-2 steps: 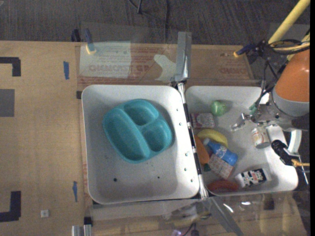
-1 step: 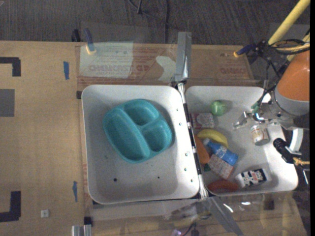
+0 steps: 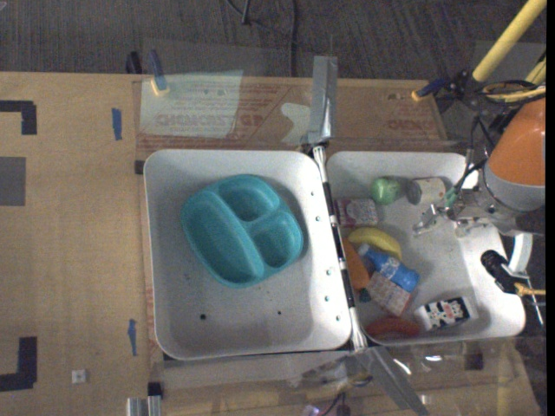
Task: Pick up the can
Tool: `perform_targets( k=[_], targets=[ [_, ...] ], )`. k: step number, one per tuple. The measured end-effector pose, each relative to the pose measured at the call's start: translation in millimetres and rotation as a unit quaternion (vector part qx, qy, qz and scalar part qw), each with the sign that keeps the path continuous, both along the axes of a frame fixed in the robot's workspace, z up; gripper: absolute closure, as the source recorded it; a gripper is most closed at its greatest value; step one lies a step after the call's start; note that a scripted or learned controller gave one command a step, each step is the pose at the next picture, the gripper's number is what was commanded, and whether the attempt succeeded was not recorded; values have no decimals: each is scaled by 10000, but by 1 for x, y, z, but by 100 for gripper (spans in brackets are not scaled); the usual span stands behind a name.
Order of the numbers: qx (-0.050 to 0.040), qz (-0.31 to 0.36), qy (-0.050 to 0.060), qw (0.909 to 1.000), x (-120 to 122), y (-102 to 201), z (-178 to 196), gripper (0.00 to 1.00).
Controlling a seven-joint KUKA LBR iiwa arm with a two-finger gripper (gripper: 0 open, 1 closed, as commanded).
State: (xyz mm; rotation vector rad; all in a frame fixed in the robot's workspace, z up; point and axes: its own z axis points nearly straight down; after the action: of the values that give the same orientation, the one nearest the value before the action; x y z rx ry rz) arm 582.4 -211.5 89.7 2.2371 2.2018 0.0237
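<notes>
The can [image 3: 427,189] is a small grey cylinder lying on its side near the back of the right bin [image 3: 499,319], right beside a green fruit [image 3: 386,188]. My gripper [image 3: 436,212] reaches in from the right, hanging just in front of and slightly right of the can. Its fingers look open with nothing between them. The arm's orange band [image 3: 520,159] sits above the bin's right wall.
The right bin also holds a pink packet [image 3: 358,211], a banana [image 3: 375,239], a blue bottle [image 3: 392,269], an orange item [image 3: 355,269], a red item [image 3: 392,326] and a black-and-white box [image 3: 445,312]. A teal divided plate [image 3: 243,230] lies in the left bin [image 3: 173,319].
</notes>
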Motion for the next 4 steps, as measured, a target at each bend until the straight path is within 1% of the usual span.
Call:
perform_targets(
  k=[1, 2, 3, 4],
  targets=[
    [-42, -8, -1, 10000, -1, -3, 10, 100],
    [-18, 1, 6, 10000, 0, -1, 9, 0],
    [16, -1237, 199, 9921, 62, 8, -2, 0],
    [-2, -1237, 176, 9922, 63, 9, 7, 100]
  ],
)
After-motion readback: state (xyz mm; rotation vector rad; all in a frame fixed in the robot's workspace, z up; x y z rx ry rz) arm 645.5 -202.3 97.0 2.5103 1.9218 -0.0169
